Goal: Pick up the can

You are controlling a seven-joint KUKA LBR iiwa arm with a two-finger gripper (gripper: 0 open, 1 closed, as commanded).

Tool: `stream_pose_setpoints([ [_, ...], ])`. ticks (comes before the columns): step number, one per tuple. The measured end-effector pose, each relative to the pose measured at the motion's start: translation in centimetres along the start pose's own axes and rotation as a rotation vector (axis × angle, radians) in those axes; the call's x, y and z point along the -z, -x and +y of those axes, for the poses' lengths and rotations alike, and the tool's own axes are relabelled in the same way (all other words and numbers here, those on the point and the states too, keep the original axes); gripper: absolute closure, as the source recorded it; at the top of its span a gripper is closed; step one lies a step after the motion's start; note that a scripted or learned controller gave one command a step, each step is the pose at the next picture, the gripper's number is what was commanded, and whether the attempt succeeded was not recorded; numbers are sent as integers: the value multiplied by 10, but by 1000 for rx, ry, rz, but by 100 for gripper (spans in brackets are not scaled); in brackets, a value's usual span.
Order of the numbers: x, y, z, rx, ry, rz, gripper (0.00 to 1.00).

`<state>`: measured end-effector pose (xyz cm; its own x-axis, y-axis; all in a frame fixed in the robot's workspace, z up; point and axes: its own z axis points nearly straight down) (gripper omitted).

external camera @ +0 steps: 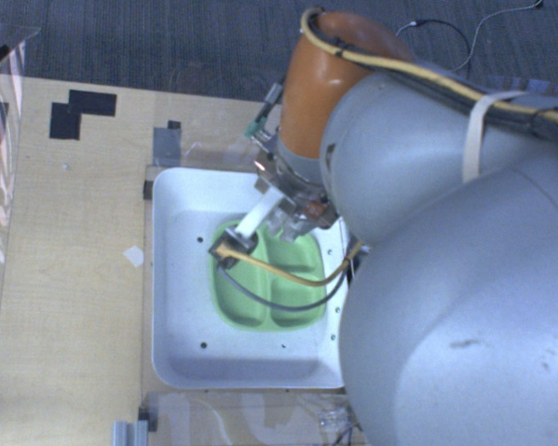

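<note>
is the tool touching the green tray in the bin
Cannot tell. In the camera view the tool hangs over the far edge of the green tray, but the slanted look down shows neither a gap nor contact plainly.

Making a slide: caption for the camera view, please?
KUKA end effector above a green divided tray in a white bin.

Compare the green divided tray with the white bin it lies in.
Colour: the green divided tray is pale green, the white bin plain white. Size: the tray is the smaller and lies inside the bin, on its floor. Surface: ridges split the tray into compartments, while the bin has one open floor dotted with small dark holes. Both are shallow, with rounded corners.
</note>
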<state>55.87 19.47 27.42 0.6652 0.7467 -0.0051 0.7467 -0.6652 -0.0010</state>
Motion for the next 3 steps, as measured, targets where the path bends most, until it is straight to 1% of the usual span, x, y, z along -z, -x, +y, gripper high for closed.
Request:
stream_pose_setpoints([
  [1, -25, 3, -62, -419, 0, 3, 100],
  [2, -50, 6, -58, -178, -1, -1, 100],
  [3, -4, 14, -76, -64, 1, 2, 100],
])
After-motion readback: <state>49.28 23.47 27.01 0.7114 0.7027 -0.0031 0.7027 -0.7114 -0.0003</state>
